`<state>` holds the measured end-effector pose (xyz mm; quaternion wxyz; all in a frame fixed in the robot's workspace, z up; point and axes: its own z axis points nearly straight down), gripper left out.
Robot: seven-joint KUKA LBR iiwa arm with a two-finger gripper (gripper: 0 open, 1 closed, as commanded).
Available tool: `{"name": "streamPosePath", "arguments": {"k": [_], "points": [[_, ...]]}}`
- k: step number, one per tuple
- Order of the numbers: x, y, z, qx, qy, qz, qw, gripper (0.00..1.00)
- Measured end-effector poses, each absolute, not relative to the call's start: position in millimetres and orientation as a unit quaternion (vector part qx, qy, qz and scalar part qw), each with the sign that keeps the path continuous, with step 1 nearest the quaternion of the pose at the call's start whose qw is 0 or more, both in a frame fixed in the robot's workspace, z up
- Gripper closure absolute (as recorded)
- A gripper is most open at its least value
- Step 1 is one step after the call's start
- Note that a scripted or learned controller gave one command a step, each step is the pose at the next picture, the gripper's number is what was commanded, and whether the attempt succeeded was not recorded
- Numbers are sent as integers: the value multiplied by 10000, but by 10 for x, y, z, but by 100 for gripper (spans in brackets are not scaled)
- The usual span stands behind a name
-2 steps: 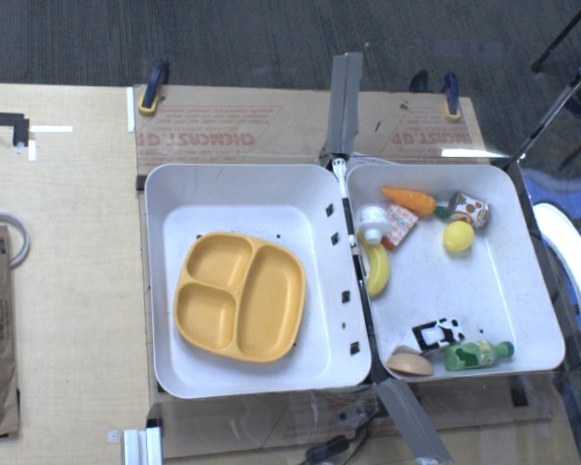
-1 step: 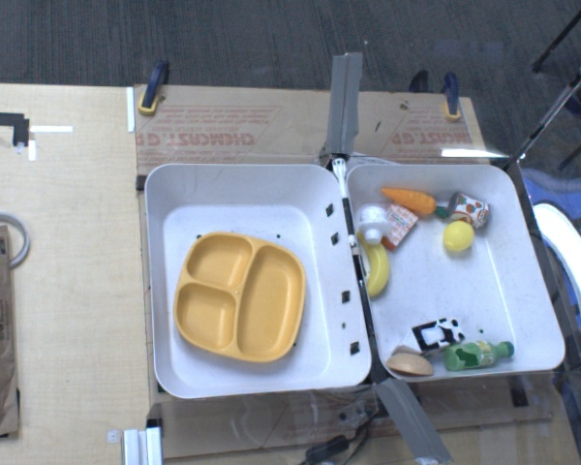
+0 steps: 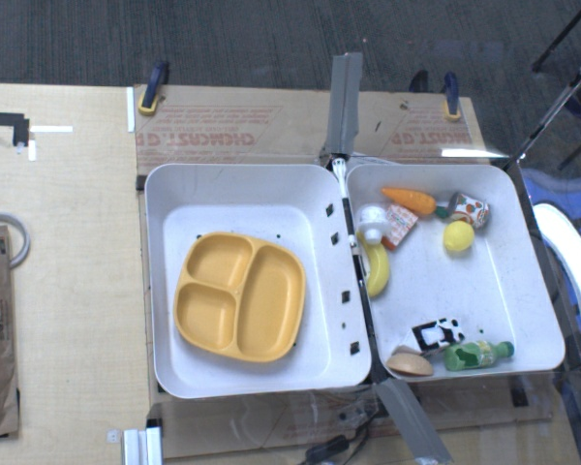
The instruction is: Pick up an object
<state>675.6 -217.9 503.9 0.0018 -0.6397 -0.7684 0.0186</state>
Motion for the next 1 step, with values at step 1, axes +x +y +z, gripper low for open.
{"name": "streamPosePath", "arguments": {"k": [1], "points": [[6774, -2169, 5116, -6387, -7692, 202, 17, 100]]}}
